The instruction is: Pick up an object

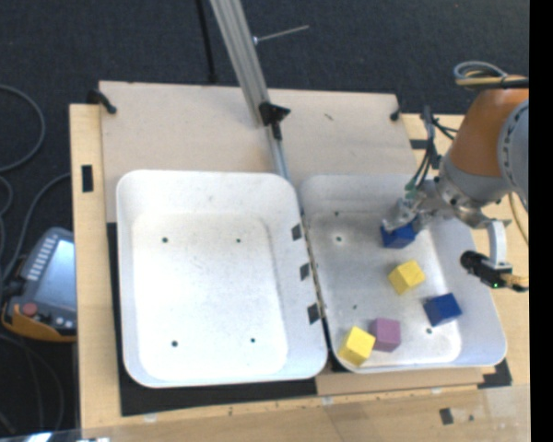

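Two shallow white bins are seen side by side on the bench; the left bin (212, 279) carries no objects, and the right bin (350, 265) carries five small blocks. The arm (484, 150), grey with an orange band, is reached in from the right edge of the view, and its gripper (404, 217) is found low over the upper part of the right bin. A blue block (399, 236) lies directly at the gripper's tip, touching or almost touching it on the side nearer the camera. Whether the jaws are spread, closed, or closed on this block cannot be told: the tip is small and merged with the block, so no hold is recorded. The block is roughly cubic, so no long axis is noted, though it appears turned slightly against the bin walls. The remaining blocks are set well apart from the gripper, lower in the bin: a yellow block (406, 277) just below the blue one, a second blue block (441, 308) toward the right wall, a purple block (385, 333) and another yellow block (358, 344) touching each other near the front wall. It is judged that the coming move depends on the blue block lying squarely beneath the jaws, not offset toward the camera.
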